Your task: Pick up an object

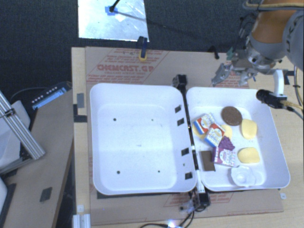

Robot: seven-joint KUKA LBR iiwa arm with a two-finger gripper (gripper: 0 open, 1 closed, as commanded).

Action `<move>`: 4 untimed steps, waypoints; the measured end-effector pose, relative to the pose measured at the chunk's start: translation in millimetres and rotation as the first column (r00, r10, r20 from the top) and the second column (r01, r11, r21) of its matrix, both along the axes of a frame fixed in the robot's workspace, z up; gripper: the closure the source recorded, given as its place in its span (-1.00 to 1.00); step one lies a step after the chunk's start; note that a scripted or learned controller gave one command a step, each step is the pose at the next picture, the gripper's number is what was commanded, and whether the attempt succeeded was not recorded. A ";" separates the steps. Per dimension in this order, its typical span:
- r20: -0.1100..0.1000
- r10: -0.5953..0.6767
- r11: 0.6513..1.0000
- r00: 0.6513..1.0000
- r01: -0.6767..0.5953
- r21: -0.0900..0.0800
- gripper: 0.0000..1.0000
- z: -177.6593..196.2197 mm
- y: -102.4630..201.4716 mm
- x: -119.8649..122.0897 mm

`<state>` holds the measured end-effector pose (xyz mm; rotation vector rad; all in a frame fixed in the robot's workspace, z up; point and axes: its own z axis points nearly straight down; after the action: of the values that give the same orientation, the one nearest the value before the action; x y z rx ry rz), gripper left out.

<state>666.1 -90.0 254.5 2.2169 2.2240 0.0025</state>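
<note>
Dark carpeted floor all round, with a tan cardboard-covered bench (128, 65) bearing two shallow white plastic bins side by side

Camera view, from above at a slant:

- Left white bin (137, 99) showing bare floor with a few dark specks
- Right white bin (278, 165) holding a loose cluster: round brown disc (232, 115), two pale yellow rounded lumps (249, 128) and (248, 155), red-and-white printed packet (204, 124), blue-and-white packet (214, 136), purple printed sachet (226, 152), small dark brown flat block (207, 160), clear round plastic lid-like piece (241, 177)
- Two-finger gripper (231, 73) hanging over the bench just beyond the right bin's far rim, nothing between its fingers; how far apart they stand cannot be made out at this angle
- Grey arm with orange band (280, 4) reaching in from the upper right

Likely handling, judged from appearance:

- Packets and sachet probably light, thin, crinkly, apt to slide or fold under a pinch; best taken across a narrow edge
- Yellow lumps probably light and somewhat soft, rounded, so best pinched across the middle
- Brown disc stiff-looking, lying flat, hard to get fingers under

Relative position: whole cluster nearer the camera than the gripper and well below it; brown disc the closest piece, clear lid the farthest
</note>
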 end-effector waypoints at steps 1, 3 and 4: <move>-0.003 0.009 1.000 1.000 -0.009 0.002 -1.00 -20.8 90.6 -15.5; -0.001 0.008 1.000 1.000 -0.008 0.002 -1.00 9.9 199.6 2.0; -0.004 0.010 1.000 1.000 -0.010 0.003 -1.00 -59.9 308.5 0.3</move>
<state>666.4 218.6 194.6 2.2090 2.2392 0.0015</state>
